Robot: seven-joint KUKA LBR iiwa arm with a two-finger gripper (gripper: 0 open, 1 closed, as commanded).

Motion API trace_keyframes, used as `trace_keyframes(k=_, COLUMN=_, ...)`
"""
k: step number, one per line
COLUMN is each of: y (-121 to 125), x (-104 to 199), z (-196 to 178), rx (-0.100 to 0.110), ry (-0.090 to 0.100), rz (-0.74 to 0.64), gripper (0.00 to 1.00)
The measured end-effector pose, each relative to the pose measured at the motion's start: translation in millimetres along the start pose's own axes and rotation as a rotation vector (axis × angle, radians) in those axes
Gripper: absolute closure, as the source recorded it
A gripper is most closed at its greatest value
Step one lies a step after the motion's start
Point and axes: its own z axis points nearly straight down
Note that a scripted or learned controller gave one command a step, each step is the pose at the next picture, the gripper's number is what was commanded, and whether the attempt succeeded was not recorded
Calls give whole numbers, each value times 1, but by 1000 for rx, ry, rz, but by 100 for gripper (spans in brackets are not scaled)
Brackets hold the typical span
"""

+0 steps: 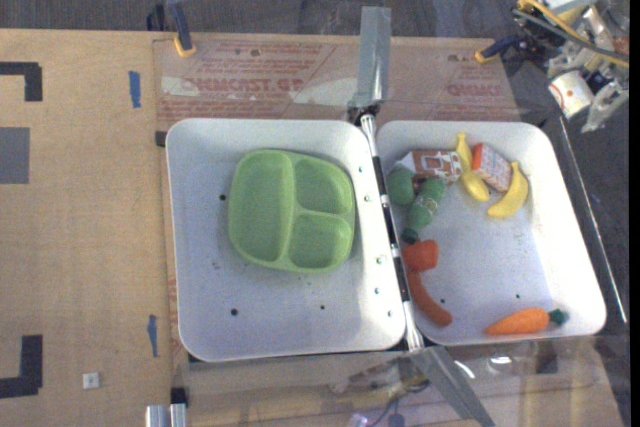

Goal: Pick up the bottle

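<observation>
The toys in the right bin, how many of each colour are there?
Green: 2, the bottle and a round green toy
Yellow: 2, bananas
Orange or red: 3
Printed boxes: 2
Total: 9

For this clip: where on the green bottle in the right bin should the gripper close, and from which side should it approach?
Grip the green bottle across its wider middle, coming straight down. It lies on its side, tilted, cap end toward the bin's left wall, with a green round item beside it. Closing across the narrow width, fingers on its upper-left and lower-right flanks, probably fits best, though the neighbour crowds it.
</observation>
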Motion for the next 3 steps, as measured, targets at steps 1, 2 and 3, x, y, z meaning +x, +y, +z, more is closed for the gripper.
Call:
trace_keyframes(k=1, y=38, x=-11, z=-6, rx=0, ry=-1, rz=25, gripper=100)
trace_keyframes(k=2, y=-7, x=-10, z=49, rx=4, ry=-2, rz=23, gripper=100)
trace_keyframes(k=3, y=31, x=-71, z=115, rx=4, ry=-3, rz=28, gripper=100)
